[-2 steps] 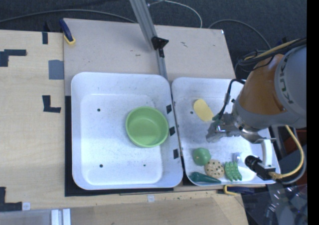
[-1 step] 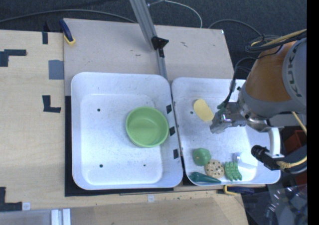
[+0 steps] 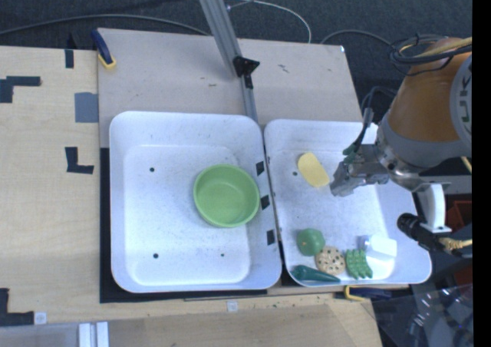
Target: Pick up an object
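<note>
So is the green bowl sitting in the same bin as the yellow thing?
No, the green bowl sits in the left bin, while the yellow object lies in the right bin.

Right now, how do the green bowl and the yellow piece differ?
The green bowl sits in the left bin; the yellow piece lies in the right bin. The bowl is larger, round and hollow; the piece is small and solid. The piece lies beside the claw; the bowl lies far from it.

Soft even light, slightly blurry.
</note>
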